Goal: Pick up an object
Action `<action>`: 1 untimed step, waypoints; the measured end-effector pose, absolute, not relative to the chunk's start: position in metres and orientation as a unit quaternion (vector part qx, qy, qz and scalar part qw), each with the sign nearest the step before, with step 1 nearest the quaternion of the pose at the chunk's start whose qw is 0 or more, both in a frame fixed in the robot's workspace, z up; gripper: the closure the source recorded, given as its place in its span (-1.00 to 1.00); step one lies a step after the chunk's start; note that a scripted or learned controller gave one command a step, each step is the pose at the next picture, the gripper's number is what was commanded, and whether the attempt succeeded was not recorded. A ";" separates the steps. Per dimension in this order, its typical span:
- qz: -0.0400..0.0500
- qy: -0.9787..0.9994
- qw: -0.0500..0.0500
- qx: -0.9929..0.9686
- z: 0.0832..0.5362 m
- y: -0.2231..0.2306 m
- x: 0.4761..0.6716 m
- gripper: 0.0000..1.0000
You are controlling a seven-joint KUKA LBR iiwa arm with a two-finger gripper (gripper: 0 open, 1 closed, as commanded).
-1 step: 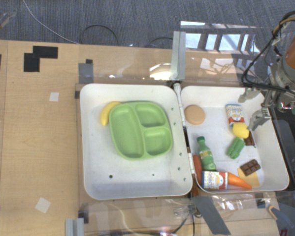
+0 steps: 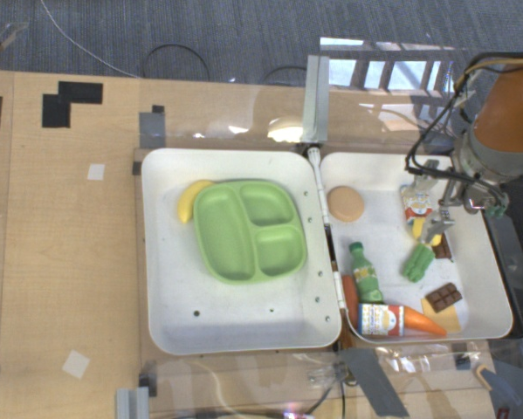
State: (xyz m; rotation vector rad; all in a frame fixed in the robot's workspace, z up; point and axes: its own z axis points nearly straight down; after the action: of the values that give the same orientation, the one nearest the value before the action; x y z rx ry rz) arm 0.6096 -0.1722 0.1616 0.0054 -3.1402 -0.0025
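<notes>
The gripper (image 2: 437,221) hangs over the far right part of the right bin (image 2: 497,269); whether it is spread or pinched I cannot tell, since cables and the wrist blur that spot. Just beside it on its left lies a small white and red item (image 2: 416,206), perhaps a packet. Right below it sits a green pickle-like piece (image 2: 417,263). Further below are a chocolate piece (image 2: 443,298) and an orange-capped bottle (image 2: 392,320). Left of it rest a round bun (image 2: 345,203) and a green bottle (image 2: 363,273). Well left, the left bin (image 2: 169,312) holds a green divided plate (image 2: 248,230) over a banana (image 2: 188,201).
</notes>
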 end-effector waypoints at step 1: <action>0.001 -0.999 -0.008 -0.033 0.090 -0.187 0.614 -1.00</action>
State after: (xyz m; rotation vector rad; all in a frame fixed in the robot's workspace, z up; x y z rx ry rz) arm 0.6137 -0.1868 0.0900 -0.1034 -3.1568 0.0043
